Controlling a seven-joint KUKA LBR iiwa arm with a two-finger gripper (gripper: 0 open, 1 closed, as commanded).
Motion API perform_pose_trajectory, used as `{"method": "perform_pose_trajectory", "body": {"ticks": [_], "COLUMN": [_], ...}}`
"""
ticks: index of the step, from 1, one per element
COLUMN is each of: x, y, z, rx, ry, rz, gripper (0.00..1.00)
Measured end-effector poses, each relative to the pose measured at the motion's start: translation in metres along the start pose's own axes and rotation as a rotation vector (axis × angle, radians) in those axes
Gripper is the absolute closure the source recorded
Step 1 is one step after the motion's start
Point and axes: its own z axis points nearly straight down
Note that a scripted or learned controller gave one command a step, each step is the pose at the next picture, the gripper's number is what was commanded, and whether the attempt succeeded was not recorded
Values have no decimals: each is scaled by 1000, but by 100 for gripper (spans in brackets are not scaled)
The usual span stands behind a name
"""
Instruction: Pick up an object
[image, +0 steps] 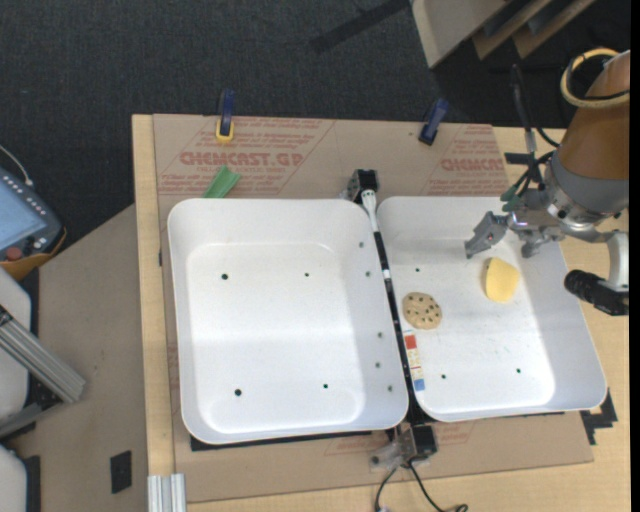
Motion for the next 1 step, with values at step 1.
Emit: {"method": "perform_pose_trajectory", "body": {"ticks": [1], "x": [-9], "y": [47], "z": [-166], "rx": [-25], "ry": [-8], "rz": [-2], "gripper": [0]}}
